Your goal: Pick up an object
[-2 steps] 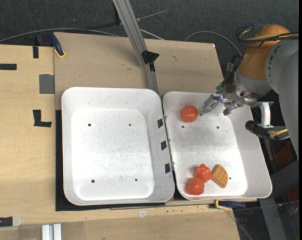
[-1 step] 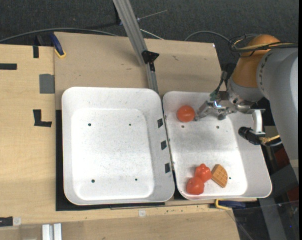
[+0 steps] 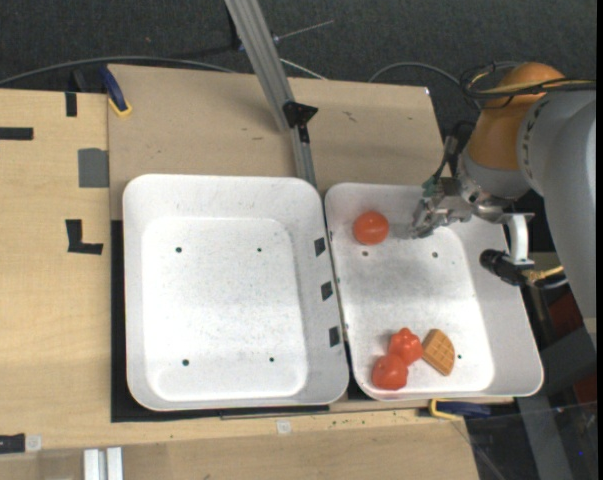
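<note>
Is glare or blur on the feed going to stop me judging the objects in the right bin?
Camera view: lighting is even and soft, with no harsh glare on the right bin; the orange ball, the red pieces and the tan waffle-like piece read clearly with faint shadows. The gripper is small and slightly soft, so its detail is hard to judge.

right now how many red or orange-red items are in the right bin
3: a round one near the back of the right bin, left of the gripper; two touching, and, near the front beside a tan waffle piece.
</note>
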Available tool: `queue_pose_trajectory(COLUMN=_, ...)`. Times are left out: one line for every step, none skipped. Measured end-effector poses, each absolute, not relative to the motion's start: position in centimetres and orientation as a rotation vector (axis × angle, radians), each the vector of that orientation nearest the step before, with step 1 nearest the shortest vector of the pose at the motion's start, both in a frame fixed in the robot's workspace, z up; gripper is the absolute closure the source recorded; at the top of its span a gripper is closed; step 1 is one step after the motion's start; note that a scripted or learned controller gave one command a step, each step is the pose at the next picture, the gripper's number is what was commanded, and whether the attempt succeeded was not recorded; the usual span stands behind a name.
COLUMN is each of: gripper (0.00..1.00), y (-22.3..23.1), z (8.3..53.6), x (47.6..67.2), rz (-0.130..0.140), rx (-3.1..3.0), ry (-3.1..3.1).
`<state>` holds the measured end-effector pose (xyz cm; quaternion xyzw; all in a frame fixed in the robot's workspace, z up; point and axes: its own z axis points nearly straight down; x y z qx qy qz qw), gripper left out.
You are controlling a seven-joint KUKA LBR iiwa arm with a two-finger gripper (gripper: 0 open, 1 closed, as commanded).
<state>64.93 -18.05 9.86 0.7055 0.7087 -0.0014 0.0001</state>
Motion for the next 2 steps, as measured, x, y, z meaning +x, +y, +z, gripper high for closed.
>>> queue_pose_trajectory(gripper=1.00, y=-17.9, z=16.1, x=65.7, rz=0.005, rx=2.216, ry=2.220)
queue_pose_trajectory(gripper=1.00, y=-18.0, z=22.5, x=65.8, rz=0.004, rx=2.216, ry=2.219)
